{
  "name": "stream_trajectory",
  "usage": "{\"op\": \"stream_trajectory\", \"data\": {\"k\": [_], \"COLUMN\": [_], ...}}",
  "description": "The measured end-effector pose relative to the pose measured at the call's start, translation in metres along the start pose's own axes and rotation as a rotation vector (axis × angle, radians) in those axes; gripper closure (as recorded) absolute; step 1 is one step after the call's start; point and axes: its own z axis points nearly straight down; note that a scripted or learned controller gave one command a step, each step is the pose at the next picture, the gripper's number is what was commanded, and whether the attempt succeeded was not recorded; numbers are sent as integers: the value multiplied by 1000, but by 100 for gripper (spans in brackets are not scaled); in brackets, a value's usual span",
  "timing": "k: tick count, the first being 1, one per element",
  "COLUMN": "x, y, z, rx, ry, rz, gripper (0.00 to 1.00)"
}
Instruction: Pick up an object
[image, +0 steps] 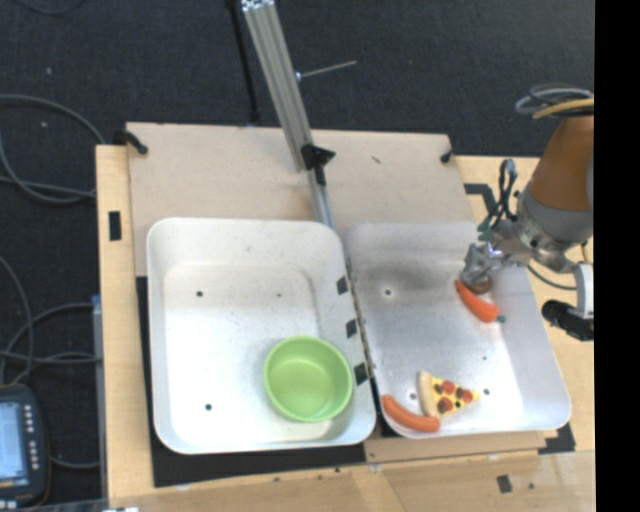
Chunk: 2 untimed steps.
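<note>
Two shallow white plastic bins sit side by side on the pale wooden table (230, 170), the left bin (180, 300) and the right bin (530, 380) touching along their inner rims. Nearest the camera, at the front edge of the right bin, a long orange sausage-shaped toy (409, 414) lies roughly crosswise, and just beside it, touching or nearly so, lies a small toy pizza slice (444, 395) with red dots. In the front right corner of the left bin stands a round lime-green plastic bowl (308, 377), upright with its mouth upward. Farther back in the right bin, towards its right side, lies a short orange carrot-like toy (478, 302), its long axis slanting from upper left down to lower right; the floor around it is bare, well apart from the pieces at the front. The grey hand (480, 270) of the arm (560, 190) comes in from the right and is right over the upper left end of this orange toy, seemingly touching it; whether its fingers are apart or together I cannot tell. Beyond the bins a slanted silver metal rail (285, 90) rises over the back of the table.
</note>
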Motion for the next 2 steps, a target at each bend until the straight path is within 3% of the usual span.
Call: {"op": "stream_trajectory", "data": {"k": [1,2], "x": [-1,41], "y": [2,-10], "z": [-55,-52], "rx": [0,8], "ry": [0,1], "rz": [-1,-2], "gripper": [100,100]}}
